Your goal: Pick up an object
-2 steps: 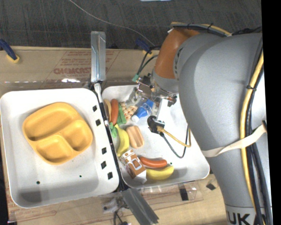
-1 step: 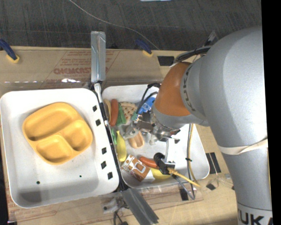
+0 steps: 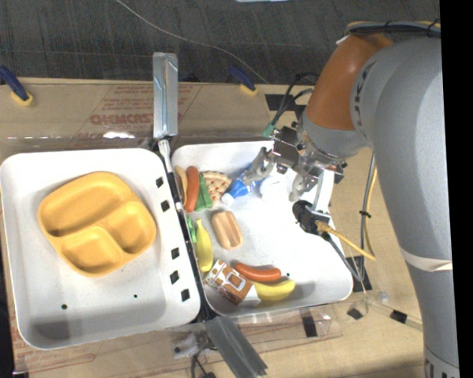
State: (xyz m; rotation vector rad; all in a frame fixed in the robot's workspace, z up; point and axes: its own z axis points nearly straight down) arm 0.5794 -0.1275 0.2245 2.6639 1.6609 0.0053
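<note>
Faintly, red "CHEMCAST" lettering (image 3: 120, 118) on brown board (image 3: 74, 106), behind 2 white bins (image 3: 19, 259).

Printed matter: red lettering is seen on the brown cardboard sheet (image 3: 122, 111) lying behind the two bins, printed upside down as viewed. The largest word appears to begin "CHEMCAS", though the letters are too blurred to be confirmed. Smaller red lines above it cannot be read. No other text, label, number or sign is legible.
</note>
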